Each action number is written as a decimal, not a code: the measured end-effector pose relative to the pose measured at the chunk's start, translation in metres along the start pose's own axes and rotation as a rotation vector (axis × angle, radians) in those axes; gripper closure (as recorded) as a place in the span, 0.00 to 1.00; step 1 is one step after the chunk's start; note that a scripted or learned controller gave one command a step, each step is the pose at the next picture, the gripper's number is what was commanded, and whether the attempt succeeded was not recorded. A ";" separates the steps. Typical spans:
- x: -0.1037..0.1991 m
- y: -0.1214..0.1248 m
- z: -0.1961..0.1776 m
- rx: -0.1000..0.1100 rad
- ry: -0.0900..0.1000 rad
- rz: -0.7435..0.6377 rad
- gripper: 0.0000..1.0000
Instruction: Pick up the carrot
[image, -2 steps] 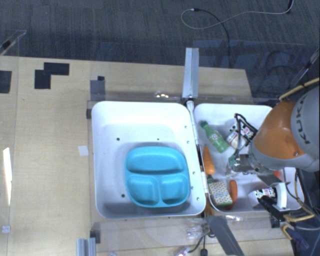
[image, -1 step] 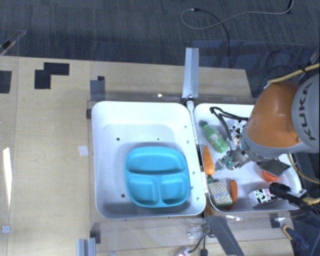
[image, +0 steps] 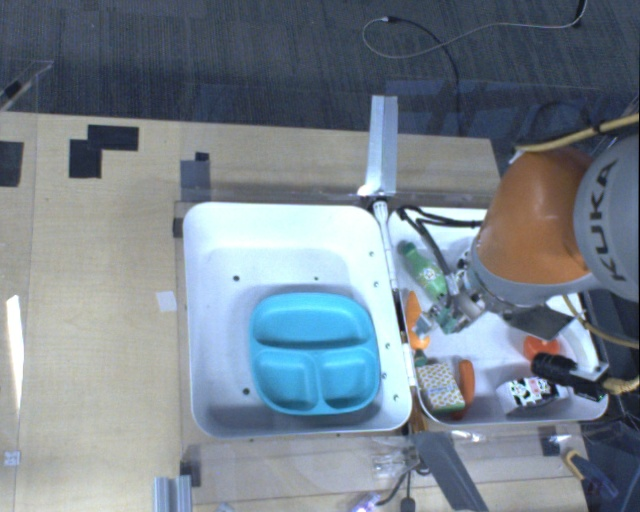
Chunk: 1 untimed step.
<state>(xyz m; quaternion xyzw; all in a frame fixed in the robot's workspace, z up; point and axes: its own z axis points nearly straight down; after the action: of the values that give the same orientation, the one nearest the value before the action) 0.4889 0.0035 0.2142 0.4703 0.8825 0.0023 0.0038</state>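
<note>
A: Left bin (image: 205, 300) holds the blue tray (image: 314, 351). Carrot?

B: Carrot (image: 412, 318) lies along the right bin's (image: 500, 418) left wall, awkward for grasping. Tool (image: 448, 312) hovers just beside it; jaw state cannot be told.

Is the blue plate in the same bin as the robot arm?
No, the blue plate lies in the left bin, while the arm reaches into the right bin.

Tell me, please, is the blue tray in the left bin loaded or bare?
Bare: the blue tray in the left bin shows nothing in its three compartments.
</note>
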 end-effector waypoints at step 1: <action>0.035 0.021 0.028 0.007 0.003 0.304 1.00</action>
<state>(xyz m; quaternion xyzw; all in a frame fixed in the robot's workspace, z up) 0.4870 0.0444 0.1862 0.5985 0.8011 0.0008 0.0003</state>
